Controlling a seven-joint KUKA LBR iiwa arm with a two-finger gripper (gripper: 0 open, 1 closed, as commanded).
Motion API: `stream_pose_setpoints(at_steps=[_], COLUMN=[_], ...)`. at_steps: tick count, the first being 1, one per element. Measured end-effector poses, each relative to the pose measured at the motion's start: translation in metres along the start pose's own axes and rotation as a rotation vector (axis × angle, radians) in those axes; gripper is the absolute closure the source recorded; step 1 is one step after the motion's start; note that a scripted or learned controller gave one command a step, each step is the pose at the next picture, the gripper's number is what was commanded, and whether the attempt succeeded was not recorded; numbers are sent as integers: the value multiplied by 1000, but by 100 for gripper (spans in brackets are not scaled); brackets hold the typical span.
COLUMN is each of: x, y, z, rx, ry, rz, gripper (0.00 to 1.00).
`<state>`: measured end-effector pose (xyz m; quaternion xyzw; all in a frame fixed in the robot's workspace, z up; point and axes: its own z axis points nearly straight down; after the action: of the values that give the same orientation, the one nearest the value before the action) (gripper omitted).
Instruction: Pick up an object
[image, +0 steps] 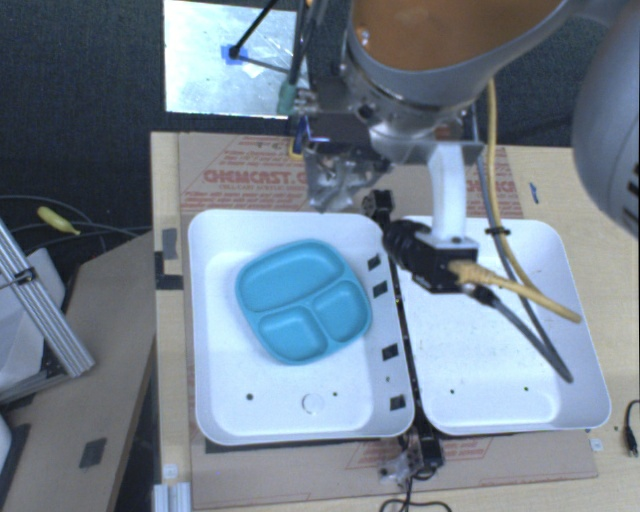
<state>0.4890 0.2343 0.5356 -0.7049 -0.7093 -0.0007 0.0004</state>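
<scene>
Gripper (340, 188) sits at the back edge of the left bin (215, 300), a blurred metallic mass hanging from the arm (440, 50); whether its fingers are parted or closed I cannot tell, and nothing is seen between them.

Tray (303, 300): blue, three compartments, lying flat in the left bin, toward the back and centre of the bin floor, turned at a slant to the bin walls. It lies in front of the gripper and apart from it, as far as the blur allows.

Right bin (560, 300): touching the left bin along the middle seam. A black block (430, 262) on a white post (447, 195) hangs over its back-left corner, with yellow cable (520, 292) and grey cable (535, 340) trailing out across the bin floor.

Both bins rest on a brown cardboard sheet (240, 165) printed with red lettering. Small black tabs (380, 290) run along the seam side of the left bin.
</scene>
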Motion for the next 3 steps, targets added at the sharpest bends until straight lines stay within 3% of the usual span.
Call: stream_pose_setpoints(at_steps=[1, 2, 3], x=[-38, -106, -105], y=[-3, -2, -2], z=[60, 38, 61], rx=[4, -5, -1], ry=[-3, -2, -1], rz=[8, 12, 6], gripper=[100, 100, 100])
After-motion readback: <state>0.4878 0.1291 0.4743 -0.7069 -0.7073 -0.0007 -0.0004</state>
